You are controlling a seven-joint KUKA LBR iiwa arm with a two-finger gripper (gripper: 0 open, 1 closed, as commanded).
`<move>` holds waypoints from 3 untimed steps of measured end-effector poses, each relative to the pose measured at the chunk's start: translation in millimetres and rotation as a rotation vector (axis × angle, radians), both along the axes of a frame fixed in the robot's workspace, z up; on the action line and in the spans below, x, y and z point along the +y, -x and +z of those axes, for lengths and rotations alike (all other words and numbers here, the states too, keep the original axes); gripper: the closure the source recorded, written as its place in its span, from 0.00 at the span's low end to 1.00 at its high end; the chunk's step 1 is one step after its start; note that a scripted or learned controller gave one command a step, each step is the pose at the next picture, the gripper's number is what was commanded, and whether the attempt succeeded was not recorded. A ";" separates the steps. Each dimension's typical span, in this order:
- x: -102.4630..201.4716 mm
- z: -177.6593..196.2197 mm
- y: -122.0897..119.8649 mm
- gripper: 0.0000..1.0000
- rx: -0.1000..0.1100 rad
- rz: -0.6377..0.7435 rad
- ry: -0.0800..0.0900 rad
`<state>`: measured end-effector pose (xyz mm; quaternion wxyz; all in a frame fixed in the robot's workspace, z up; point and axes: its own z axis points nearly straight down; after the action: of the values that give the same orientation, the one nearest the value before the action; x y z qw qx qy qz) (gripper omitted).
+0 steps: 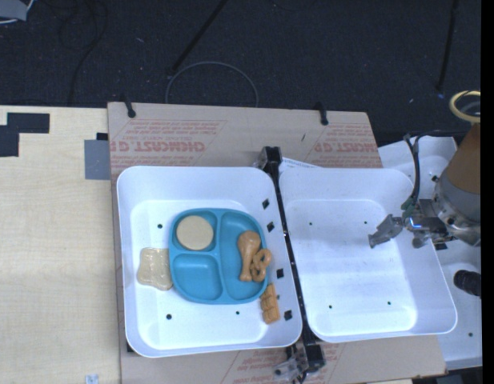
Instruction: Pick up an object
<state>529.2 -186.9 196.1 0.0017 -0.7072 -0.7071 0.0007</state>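
The objects available for picking lie in the left bin (134, 214), in the lower centre-left of the frame. A blue three-compartment tray (200, 282) occupies the middle of that bin. Its upper-left compartment holds a round tan disc (194, 232). Its right compartment holds a tan chicken-leg-shaped piece (248, 250) with a pretzel-shaped piece (263, 260) touching its right side; where one ends and the other begins is hard to make out. The lower-left compartment shows bare blue plastic. A pale bread-slice-shaped piece (155, 269) lies on the bin floor, touching the tray's left edge. A small brown lumpy piece (270, 304) lies just off the tray's lower-right corner, near the bin's right wall; its form is too small to identify.

The right bin (351, 310) adjoins the left bin along a dark central clamp strip (281, 238). The gripper (381, 234) sits over the right part of this bin, at the centre-right of the frame, well apart from all objects. One grey finger (384, 230) points left and down; the second finger cannot be separated from the wrist hardware behind it, so whether the fingers stand apart or together cannot be told. Nothing is visible between them. The arm (471, 166) is cut off by the right edge of the frame.

Both bins rest on a cardboard sheet (230, 138) with reversed red printing.
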 end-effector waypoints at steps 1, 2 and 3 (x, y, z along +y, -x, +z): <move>5.3 -62.7 5.5 0.00 0.006 0.000 -0.002; 5.9 -109.9 5.3 0.00 -0.002 -0.002 0.001; 4.9 -97.6 4.7 1.00 -0.004 -0.005 0.002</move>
<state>524.5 -181.9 98.5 -0.0002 -0.7088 -0.7054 -0.0001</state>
